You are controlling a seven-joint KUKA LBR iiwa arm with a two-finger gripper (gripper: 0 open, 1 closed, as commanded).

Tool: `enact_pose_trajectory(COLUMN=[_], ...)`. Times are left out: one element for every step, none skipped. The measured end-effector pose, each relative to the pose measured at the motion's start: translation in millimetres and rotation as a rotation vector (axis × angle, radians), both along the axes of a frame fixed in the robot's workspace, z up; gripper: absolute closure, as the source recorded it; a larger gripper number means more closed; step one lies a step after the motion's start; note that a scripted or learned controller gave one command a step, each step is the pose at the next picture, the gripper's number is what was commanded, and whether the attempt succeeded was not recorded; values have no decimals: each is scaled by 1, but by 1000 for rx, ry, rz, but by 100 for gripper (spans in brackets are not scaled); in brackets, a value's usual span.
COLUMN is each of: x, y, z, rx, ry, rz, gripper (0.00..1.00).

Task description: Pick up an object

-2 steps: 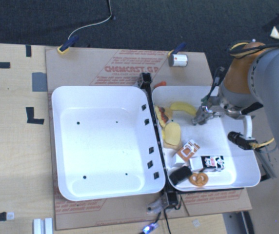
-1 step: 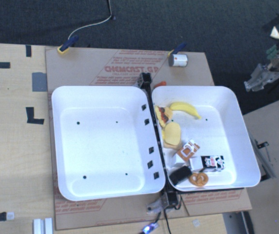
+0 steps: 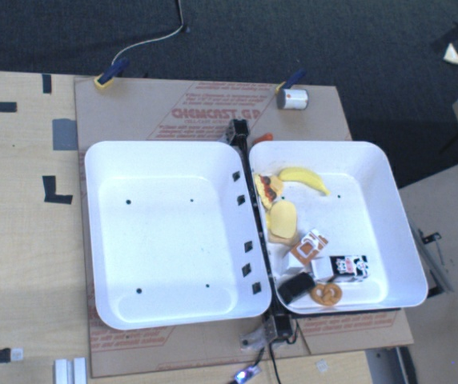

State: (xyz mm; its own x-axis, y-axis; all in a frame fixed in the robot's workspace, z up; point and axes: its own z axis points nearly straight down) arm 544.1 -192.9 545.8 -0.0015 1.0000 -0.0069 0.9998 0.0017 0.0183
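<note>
A: Where does the thing to be picked up lie?

B: Several candidates lie in the right-hand shallow white plastic bin (image 3: 369,206), all crowded toward its left wall. A curved yellow banana (image 3: 303,179) lies nearest the far side. Just left of it, against the wall, sits a small red-and-yellow item (image 3: 267,189) too blurred to name.

A: And nearer the camera?

B: A pale yellow rounded lump (image 3: 283,221) lies below the banana. Next comes a small orange-and-white carton (image 3: 309,247), tilted, and just beside that a black-and-white patterned box (image 3: 348,267). A flat black object (image 3: 295,285) lies by the near left corner, with a brown ring-shaped pretzel-like piece (image 3: 326,295) touching or almost touching its right end.

A: What of the other bin?

B: The left-hand shallow white plastic bin (image 3: 165,238) stands edge to edge with the right one; black clips run down the seam between them.

A: What do they stand on?

B: A brown cardboard sheet with red lettering (image 3: 213,112), lying on a pale wooden bench (image 3: 21,238). A blue-and-yellow clamp (image 3: 110,73) grips the sheet's far left corner, and a small grey metal cylinder (image 3: 295,98) sits near its far right corner. A thin white cable (image 3: 155,40) trails over the dark carpet (image 3: 333,22) beyond.

A: Is the gripper released, clenched, or grasping something?

B: That cannot be told here. Every object named rests on the bin floor, none lifted.
</note>
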Motion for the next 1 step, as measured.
enact_pose_trajectory(x=[22], y=[41], z=[-194], rx=[11], ry=[35], rz=[2], gripper=[100])
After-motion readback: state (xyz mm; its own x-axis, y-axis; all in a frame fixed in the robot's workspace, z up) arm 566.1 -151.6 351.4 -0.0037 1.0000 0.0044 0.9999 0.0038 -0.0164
